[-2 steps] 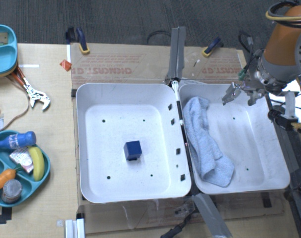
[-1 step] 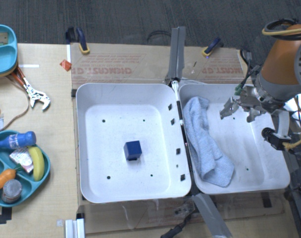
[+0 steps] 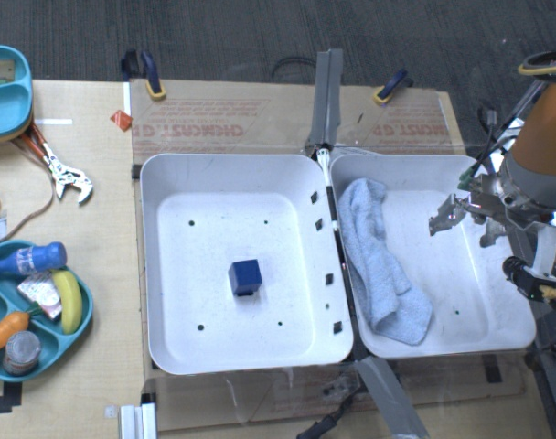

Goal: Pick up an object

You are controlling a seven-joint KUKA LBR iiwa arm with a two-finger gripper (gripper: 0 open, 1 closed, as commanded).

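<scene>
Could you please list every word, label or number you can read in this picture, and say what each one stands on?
"CHEMCAST GP": red print, seen upside down and mirrored, on the clear sheet behind the left bin.
The same red print repeats on the sheet behind the right bin.
Label on the blue-capped bottle in the blue tray: too small to read.

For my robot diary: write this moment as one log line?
gripper: open, over right bin | towel: right bin | blue cube: left bin
</scene>
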